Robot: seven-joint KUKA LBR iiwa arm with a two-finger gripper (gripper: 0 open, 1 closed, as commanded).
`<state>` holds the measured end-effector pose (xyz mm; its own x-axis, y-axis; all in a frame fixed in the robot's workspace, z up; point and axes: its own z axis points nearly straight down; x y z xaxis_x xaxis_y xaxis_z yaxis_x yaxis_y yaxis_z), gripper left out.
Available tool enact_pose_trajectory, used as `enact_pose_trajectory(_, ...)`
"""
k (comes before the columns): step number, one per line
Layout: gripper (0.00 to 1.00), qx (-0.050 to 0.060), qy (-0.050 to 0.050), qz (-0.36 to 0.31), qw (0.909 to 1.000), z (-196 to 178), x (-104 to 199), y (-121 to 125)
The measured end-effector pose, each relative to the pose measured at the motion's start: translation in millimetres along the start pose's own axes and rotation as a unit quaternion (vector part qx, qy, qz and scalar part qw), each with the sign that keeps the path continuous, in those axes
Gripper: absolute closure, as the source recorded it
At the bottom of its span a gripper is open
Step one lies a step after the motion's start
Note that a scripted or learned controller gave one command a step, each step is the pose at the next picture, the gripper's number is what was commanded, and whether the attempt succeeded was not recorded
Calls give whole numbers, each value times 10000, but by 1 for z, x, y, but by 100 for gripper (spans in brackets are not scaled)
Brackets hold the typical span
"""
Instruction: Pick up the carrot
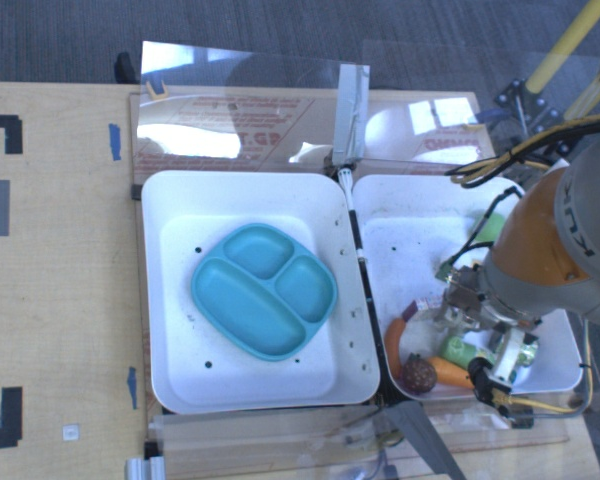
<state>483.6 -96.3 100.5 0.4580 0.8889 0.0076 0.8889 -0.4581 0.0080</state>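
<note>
Faintly, red lettering shows on the clear sheet behind the bins, unreadable. Whether the pincer is open or closed, I cannot tell; the carrot lies just below it.

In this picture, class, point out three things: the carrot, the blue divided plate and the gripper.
carrot (pixel 393 340): camera view, on its orange curved body in the right bin.
blue divided plate (pixel 264 290): camera view, on its central ridge.
gripper (pixel 467 340): camera view, on its lower end.
</note>
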Motion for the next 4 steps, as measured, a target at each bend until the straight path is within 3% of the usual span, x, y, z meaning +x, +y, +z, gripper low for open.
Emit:
enact_pose_trajectory(1, 100, 37, -46, 1053, 9944, -71, -29, 34)
enact_pose_trajectory(2, 100, 1, -31, 730, 9973, -192, -69, 35)
enact_pose_trajectory(3, 100, 78, -45, -18, 10000, -126, -88, 69)
enact_pose_trajectory(4, 100, 62, -36, -390, 9992, -128, -93, 65)
